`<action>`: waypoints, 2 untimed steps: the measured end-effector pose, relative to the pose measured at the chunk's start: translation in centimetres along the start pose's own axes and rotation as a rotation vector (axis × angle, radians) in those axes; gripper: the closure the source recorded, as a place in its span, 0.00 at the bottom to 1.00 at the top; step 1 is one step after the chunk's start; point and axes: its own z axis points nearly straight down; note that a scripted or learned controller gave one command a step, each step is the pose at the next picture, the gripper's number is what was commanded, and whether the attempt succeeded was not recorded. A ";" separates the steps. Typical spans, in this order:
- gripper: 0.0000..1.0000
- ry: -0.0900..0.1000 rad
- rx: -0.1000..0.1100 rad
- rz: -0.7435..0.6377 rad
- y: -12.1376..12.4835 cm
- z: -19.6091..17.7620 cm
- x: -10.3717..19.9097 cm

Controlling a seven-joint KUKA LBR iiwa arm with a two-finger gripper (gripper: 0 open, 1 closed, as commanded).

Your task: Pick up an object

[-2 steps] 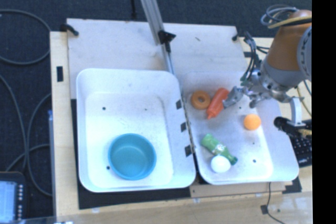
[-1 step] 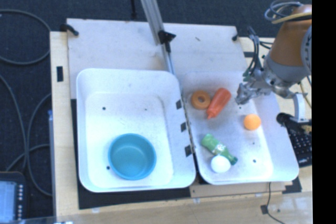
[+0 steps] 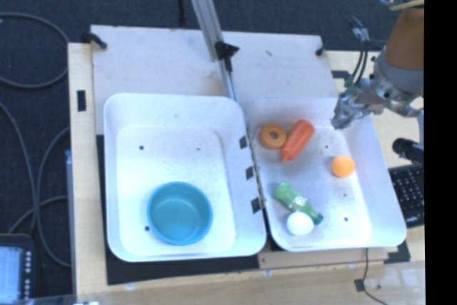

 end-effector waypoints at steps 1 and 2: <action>1.00 0.000 -0.001 -0.001 0.2 -5.3 -0.1; 1.00 0.003 0.006 -0.003 -1.6 -5.7 4.4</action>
